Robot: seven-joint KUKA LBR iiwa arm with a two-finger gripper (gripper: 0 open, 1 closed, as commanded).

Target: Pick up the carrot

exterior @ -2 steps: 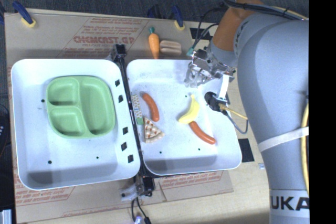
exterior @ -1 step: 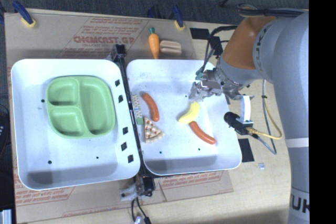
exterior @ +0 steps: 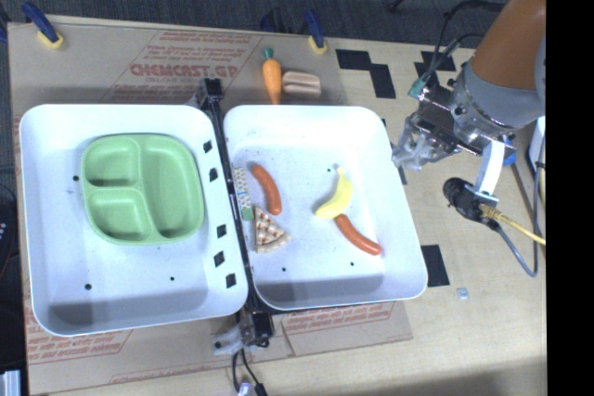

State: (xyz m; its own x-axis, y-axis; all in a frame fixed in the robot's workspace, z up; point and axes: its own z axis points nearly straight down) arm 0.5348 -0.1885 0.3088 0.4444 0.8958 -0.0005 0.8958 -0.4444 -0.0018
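Note:
The carrot (exterior: 271,79), orange with a green top, lies on the cardboard just behind the right bin (exterior: 394,199), outside it and close to its back rim. My gripper (exterior: 415,149) hangs over the bench to the right of the right bin, beyond its right rim. It is well apart from the carrot, to the carrot's right and nearer the front. Nothing shows between it and the bench but bare surface.
A tan and pink block (exterior: 301,84) lies right beside the carrot. The right bin holds a red sausage (exterior: 266,187), a banana (exterior: 336,197), a second sausage (exterior: 357,235) and a pizza slice (exterior: 268,231). A green divided plate (exterior: 144,187) sits in the left bin (exterior: 46,227).

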